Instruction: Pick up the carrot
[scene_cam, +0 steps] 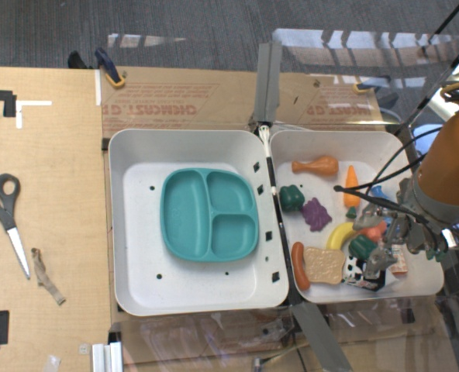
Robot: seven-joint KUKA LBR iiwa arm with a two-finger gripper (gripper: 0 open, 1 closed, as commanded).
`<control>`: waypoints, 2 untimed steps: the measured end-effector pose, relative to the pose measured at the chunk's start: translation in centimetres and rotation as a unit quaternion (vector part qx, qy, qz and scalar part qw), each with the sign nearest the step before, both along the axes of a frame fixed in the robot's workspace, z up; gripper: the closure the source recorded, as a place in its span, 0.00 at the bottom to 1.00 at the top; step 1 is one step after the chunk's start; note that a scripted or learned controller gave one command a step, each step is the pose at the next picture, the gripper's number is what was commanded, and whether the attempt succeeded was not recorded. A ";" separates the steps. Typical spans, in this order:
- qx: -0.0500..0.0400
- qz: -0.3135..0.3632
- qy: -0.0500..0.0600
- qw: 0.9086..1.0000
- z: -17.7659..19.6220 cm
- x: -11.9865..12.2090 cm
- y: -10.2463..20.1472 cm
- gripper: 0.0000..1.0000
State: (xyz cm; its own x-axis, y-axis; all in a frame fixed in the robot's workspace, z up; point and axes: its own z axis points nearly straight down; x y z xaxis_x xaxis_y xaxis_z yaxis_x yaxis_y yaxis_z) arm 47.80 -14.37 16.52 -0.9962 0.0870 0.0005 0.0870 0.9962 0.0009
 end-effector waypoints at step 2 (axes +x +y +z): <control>-0.001 -0.054 -0.004 0.999 -6.3 9.2 -0.7 1.00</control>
